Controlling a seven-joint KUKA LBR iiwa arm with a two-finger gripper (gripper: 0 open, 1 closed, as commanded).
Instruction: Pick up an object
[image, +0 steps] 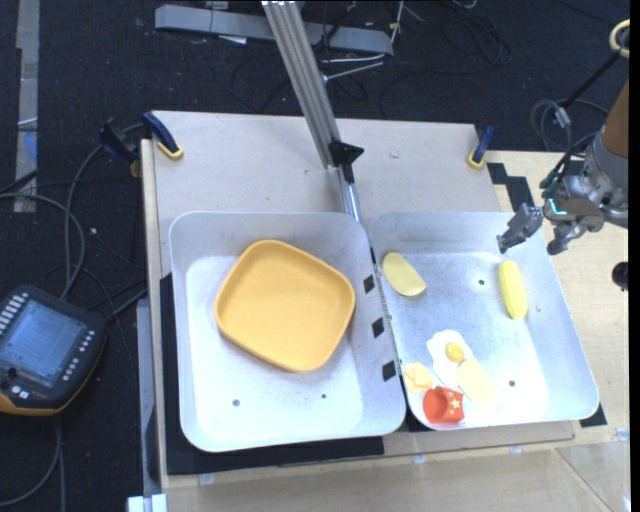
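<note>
Nothing picked yet: gripper (537, 232) hangs over the right bin (560, 330) with jaws spread and bare, near the corn (513, 289)

Pale bench (260, 160), two white bins (200, 400)

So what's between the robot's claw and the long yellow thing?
Nothing: in the camera view, bare bin floor separates the gripper from the long yellow piece.
</note>
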